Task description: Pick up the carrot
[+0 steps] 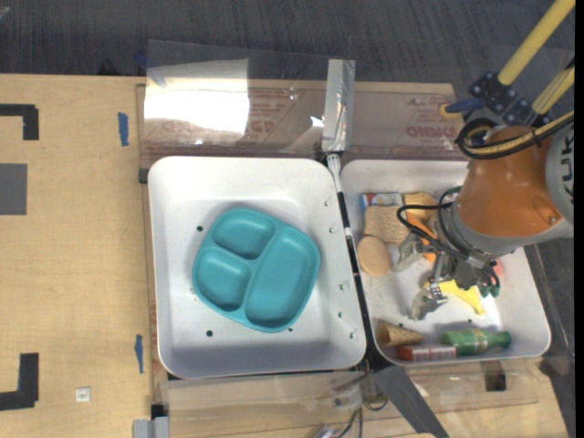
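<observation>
Left bin (173,272): holds a divided plate (255,267), near its middle;
Right bin (529,322): just right of the left bin; a bottle (474,340) lies along its near wall;
Tool (436,290): over the right bin, behind the bottle;
Desk (64,263): carries both bins.

- Light tan wooden bench top (73,245): carries two shallow white plastic bins, side by side, touching along their inner rims.
- Right-hand white bin (534,322): directly beneath the gripper (436,292).
- Left-hand white bin (182,199): beside it, well apart from the gripper, on the far side from the arm.
- Black square markings (26,121): on the bench surface, farthest from the gripper.
</observation>
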Robot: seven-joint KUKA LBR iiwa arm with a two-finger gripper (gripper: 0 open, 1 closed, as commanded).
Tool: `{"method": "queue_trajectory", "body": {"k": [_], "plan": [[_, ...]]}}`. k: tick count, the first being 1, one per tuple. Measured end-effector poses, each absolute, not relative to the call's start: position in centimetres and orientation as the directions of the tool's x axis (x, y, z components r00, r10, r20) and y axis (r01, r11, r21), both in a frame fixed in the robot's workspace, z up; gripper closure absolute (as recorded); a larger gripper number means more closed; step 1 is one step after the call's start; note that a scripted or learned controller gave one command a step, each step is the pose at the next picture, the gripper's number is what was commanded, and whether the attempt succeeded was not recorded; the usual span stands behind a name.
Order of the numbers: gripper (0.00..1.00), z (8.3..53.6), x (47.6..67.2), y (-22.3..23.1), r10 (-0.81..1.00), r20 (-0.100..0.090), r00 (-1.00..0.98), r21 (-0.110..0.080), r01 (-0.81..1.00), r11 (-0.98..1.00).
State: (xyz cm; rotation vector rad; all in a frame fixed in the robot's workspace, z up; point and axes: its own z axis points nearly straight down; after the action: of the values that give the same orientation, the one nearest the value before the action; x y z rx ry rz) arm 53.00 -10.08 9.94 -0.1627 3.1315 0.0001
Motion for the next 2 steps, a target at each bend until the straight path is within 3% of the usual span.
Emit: {"method": "queue_trajectory", "body": {"k": [1, 2], "plan": [[0.00, 9.5, 58.0, -11.7, 0.073, -0.008, -0.997, 0.000, 0.073, 0.997], [1.00, 10.8, 58.2, -11.6, 0.071, -0.018, -0.997, 0.000, 0.071, 0.997]]}}
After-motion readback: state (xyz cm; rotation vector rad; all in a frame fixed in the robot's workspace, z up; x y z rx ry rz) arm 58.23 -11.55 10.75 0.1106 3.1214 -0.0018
